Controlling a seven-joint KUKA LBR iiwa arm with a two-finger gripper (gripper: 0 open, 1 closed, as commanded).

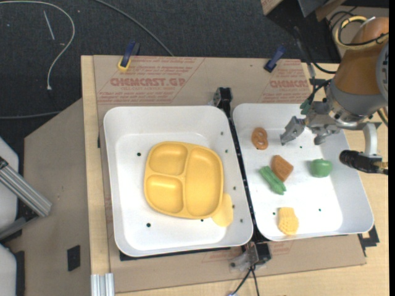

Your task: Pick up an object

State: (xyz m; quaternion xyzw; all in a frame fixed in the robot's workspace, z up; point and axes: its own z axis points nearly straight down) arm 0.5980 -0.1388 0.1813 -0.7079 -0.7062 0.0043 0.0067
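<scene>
1. In the left bin (117, 165) lies a yellow divided plate (183, 179) with three compartments. It looks like smooth hard plastic, wide and flat, so I judge it a poor thing for a two-finger grasp. A small pale yellow piece (223, 211) touches its rim at about 5 o'clock; I cannot tell what it is.

2. In the right bin (352, 217) the small things lie well apart from each other. From left to right: a brown oval piece (260, 137) like a bread roll at 10 o'clock of this bin, a green long piece (271, 180) touching an orange-brown block (282, 167) near the middle, a yellow ridged piece (287, 220) at 6 o'clock, and a green rounded piece (320, 167) at 3 o'clock. They all seem matte toy food, light and a little slippery.

3. The hand (307, 131) hangs over the upper part of the right bin, at about 12 o'clock. Its two fingers stand apart and nothing is between them.

4. For a good pick, I think the green rounded piece or the brown oval piece is the best choice, because each lies alone with free space on both sides. The hand should come down straight with one finger on each side, and close across the narrow width.

5. The green long piece and the orange-brown block touch, so a finger may push one when it goes for the other.
</scene>
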